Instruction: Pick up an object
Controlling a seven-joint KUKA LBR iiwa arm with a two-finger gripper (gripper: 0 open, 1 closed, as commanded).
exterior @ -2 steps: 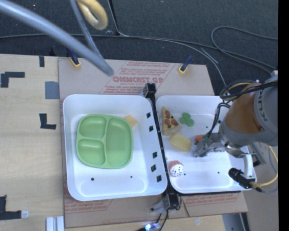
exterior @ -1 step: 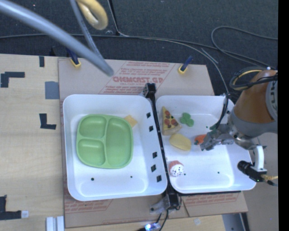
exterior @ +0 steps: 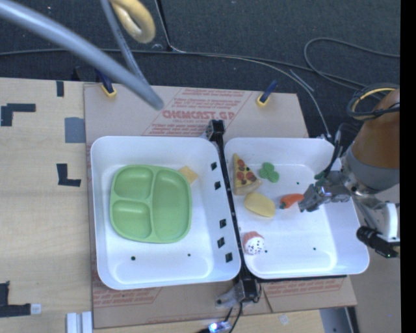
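Grey arm [exterior: 374, 153] with the orange band is cut off at the right edge. Its hand [exterior: 311, 200] is small and dark; can't tell how the fingertips are set, or whether they touch the small orange carrot-shaped piece [exterior: 291, 201] just beside them. Small yellow chunk [exterior: 188, 173] is partly tucked behind the green sectioned plastic tray [exterior: 151, 203]. Blurred grey tube [exterior: 78, 45] and blurred yellow loop [exterior: 133, 18] run out at the top edge.

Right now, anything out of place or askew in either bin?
One oddity: a small yellow piece sits on the left bin floor, against the green divided plate rim, not in a compartment. The remaining toy food lies loose in the right bin. Nothing spilled or damaged.
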